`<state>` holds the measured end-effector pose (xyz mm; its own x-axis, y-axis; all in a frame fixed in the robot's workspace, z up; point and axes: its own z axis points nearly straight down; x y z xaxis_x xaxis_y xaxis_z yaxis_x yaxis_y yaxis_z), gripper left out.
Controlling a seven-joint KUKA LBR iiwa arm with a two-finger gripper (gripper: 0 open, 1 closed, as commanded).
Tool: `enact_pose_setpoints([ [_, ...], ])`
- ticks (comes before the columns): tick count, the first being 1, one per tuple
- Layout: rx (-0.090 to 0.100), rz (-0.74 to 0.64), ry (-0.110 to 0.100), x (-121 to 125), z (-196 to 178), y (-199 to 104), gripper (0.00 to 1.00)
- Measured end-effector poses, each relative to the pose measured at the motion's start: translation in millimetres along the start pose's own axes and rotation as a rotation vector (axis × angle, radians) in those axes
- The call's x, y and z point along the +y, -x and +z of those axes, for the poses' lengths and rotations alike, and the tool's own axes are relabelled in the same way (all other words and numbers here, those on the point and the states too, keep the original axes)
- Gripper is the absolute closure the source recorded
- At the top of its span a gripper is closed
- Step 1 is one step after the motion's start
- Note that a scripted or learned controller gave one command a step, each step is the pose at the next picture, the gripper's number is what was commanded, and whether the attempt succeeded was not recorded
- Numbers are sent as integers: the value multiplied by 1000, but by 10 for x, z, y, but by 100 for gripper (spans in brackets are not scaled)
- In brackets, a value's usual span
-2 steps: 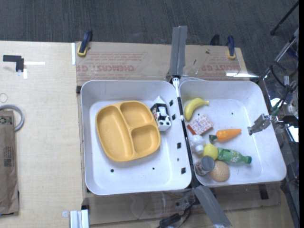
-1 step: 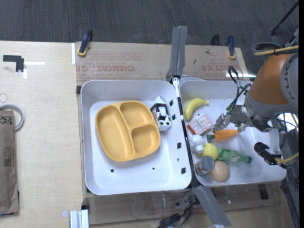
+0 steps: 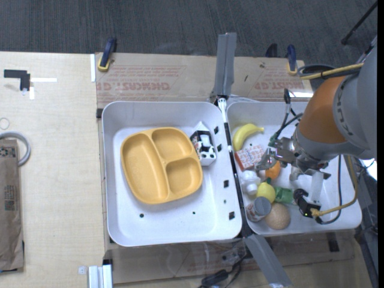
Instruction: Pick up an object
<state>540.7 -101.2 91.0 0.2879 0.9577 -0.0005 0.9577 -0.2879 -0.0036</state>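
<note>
Arm bent low — gripper (image 3: pixel 271 161) pointing down

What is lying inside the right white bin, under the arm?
The right bin holds a banana, a red-and-white packet, a lemon, a brown egg-shaped object and small items. The arm covers the bin's middle.

My bench (image 3: pixel 48 161) is pale wood, under even light. Behind it I see dark grey carpet (image 3: pixel 150 11). A printed cardboard sheet (image 3: pixel 174 77) lies clamped along the far edge by blue-and-yellow clamps (image 3: pixel 108 53).
</note>
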Motion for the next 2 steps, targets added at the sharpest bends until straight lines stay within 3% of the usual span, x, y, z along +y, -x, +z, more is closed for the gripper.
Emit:
enact_pose_setpoints([
  [1, -1, 2, -2, -3, -82, 13, 100],
  [2, -2, 53, 2, 632, -1005, -454, 100],
])
